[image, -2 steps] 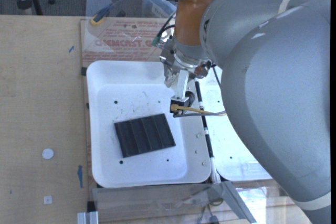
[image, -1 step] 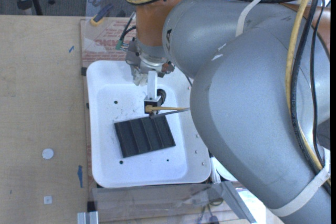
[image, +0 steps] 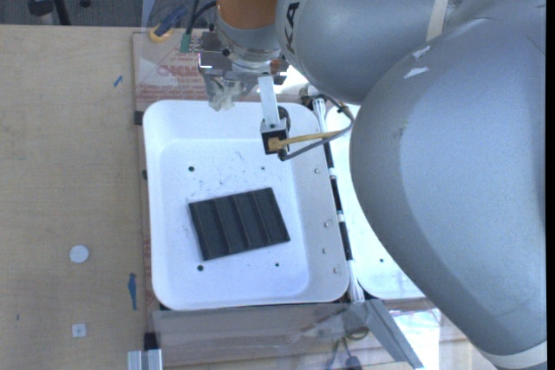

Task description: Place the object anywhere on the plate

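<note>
Arm (image: 416, 100) outstretched — end effector (image: 223, 93) seemingly downward.

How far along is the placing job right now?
Done: nothing that shows; the dark ridged slab lies flat in the white bin on the view's left, with nothing on it. In hand: the end effector hangs over that bin's far rim; whether it carries anything is unclear. Left: the placing itself.

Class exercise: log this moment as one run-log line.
gripper: over top rim of left bin | ribbed black plate: flat, middle of that bin, apart from gripper
</note>
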Robot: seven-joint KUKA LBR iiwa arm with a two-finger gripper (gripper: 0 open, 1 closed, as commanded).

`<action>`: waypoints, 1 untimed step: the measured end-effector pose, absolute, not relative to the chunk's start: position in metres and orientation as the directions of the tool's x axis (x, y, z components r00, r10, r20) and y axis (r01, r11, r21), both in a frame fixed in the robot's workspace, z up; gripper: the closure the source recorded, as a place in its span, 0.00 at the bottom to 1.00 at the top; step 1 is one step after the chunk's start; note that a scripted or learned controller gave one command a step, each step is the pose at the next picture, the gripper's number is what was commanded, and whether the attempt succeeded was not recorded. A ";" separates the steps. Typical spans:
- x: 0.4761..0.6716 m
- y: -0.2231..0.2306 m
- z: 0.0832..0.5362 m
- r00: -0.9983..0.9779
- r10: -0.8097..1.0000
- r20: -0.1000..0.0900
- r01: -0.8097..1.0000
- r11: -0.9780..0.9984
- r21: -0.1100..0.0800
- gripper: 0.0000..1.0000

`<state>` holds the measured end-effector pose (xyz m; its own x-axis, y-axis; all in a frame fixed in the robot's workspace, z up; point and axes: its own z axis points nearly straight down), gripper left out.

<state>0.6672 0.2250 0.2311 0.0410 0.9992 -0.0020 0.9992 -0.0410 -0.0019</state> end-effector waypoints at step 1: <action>0.667 0.226 0.231 -0.387 0.922 0.000 0.922 0.387 -0.005 1.00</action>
